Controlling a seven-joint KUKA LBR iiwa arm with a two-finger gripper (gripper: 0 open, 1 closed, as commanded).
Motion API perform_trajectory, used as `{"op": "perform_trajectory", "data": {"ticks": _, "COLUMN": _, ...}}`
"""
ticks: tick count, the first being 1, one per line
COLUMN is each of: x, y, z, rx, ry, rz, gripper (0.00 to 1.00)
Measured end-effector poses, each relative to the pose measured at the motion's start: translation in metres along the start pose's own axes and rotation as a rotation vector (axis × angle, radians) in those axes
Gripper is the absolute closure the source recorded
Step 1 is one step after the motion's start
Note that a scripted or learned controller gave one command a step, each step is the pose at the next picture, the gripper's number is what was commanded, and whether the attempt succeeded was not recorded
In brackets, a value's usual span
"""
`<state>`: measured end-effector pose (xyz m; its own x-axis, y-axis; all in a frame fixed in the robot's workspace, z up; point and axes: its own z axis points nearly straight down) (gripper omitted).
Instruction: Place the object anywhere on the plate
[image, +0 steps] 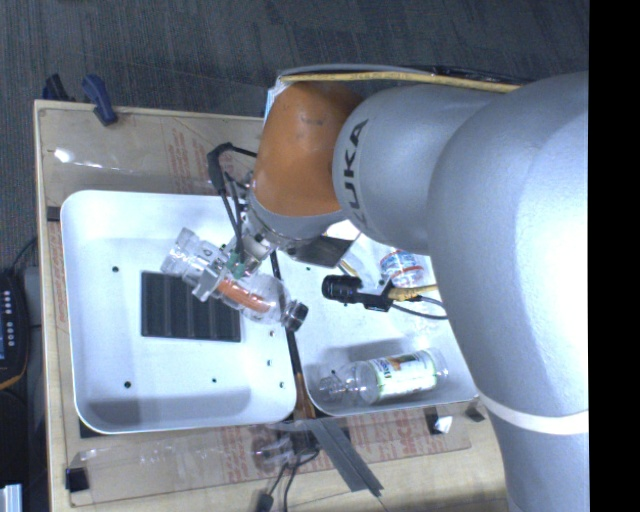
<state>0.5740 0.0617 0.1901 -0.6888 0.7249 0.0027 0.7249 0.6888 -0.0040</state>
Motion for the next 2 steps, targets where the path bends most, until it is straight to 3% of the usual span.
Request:
{"op": "perform_trajectory", "data": {"ticks": 1, "x": -0.033, "y": 0.039, "z": -0.001, "rx": -0.002, "ry": -0.001, "rz": 0.012, "gripper": 1.00}}
{"op": "perform_trajectory", "data": {"ticks": 2, "x": -0.057, "y": 0.017, "z": -0.031, "rx": -0.004, "ry": -0.005, "rz": -0.220, "gripper": 1.00}}
